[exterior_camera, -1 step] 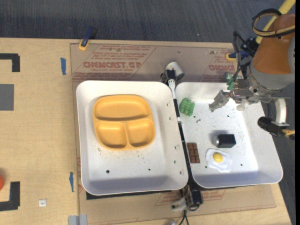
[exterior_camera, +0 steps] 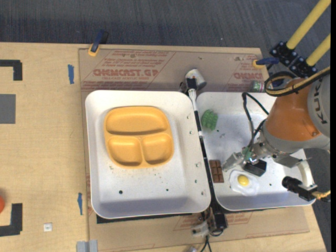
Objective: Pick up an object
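Even, bright overhead light; the white bins [exterior_camera: 142, 206] show mild glare. Shadows are soft. Focus is slightly soft throughout

The grey arm [exterior_camera: 315, 114] comes in from the right edge of the view, its orange band [exterior_camera: 291, 117] sitting just above the wrist and facing the camera. The wrist bends downward and to the left, so the hand [exterior_camera: 247, 159] points low, toward the lower left of the band. Black cables [exterior_camera: 252, 112] loop over the band and run down along the wrist. The hand's dark and metallic parts are bunched together beneath the wrist, and the state of its tips cannot be made out from this slant.
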Tool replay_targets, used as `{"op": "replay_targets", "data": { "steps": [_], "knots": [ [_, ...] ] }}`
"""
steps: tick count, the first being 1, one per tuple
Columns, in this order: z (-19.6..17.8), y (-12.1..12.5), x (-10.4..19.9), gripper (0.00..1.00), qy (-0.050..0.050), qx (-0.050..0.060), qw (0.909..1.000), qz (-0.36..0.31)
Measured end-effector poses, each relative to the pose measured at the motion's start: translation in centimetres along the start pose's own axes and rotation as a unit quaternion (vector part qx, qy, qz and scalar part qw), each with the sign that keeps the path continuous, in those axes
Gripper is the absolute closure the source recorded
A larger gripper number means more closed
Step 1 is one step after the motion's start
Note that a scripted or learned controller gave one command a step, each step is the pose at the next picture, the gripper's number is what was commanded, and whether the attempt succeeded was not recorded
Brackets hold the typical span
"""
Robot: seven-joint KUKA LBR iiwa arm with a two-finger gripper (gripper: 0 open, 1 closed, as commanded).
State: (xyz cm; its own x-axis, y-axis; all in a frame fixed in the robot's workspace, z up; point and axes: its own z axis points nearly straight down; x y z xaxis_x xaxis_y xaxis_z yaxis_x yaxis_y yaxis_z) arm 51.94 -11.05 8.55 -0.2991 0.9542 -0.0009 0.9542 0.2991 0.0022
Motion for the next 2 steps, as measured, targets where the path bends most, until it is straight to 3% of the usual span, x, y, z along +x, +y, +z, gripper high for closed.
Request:
{"op": "replay_targets", "data": {
  "steps": [1, 2],
  "knots": [
    [-1.1, 0.1, 0.0, 1.0, -0.001, -0.002, 1.0, 0.0],
    [-10.9, -1.8, 6.4, 1.0, 0.0, 0.001, 0.9972, 0.075]
  ]
}}
